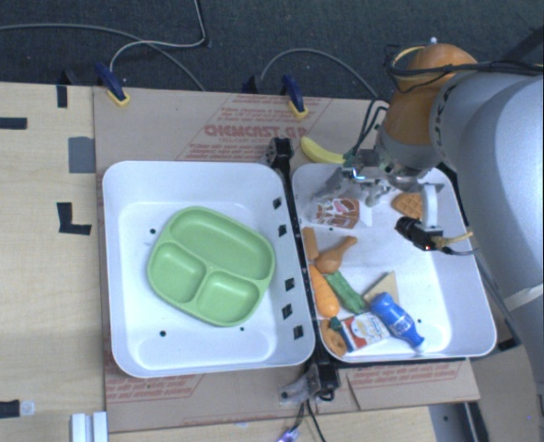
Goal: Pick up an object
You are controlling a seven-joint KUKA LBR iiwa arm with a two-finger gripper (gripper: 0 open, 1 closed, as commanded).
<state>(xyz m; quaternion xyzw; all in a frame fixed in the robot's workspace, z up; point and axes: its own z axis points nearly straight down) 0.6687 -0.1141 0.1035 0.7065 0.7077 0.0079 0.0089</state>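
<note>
The arm (492, 155) reaches in from the right and hangs over the far end of the right bin (465, 339), its orange band (417, 109) above the wrist and the gripper (362, 175) low over the clutter near the bin's back wall. Whether the claw is wide or narrow cannot be told from this slant — the wrist hardware hides it, and nothing can be seen held in it. Just under and beside the gripper lies a small packet with a brown-and-red print (337, 212); a yellow banana (319, 151) rests at the bin's far rim close by, and a tan cracker-like piece (408, 204) sits to the other side. Further toward the near end lie a drumstick-shaped toy (334, 252), an orange carrot (322, 288), a green vegetable (345, 290), a blue bottle (398, 319) and a small carton (364, 331). The left bin (124, 274) holds a green divided plate (211, 265). By the look of it the step in hand is the descent or the close on a thing at the far end of the right bin, most likely the printed packet. The next move calls for a firm closing on one item alone, then a straight lift — the packet is flat and may slip, and the banana lies near enough to be nudged.
</note>
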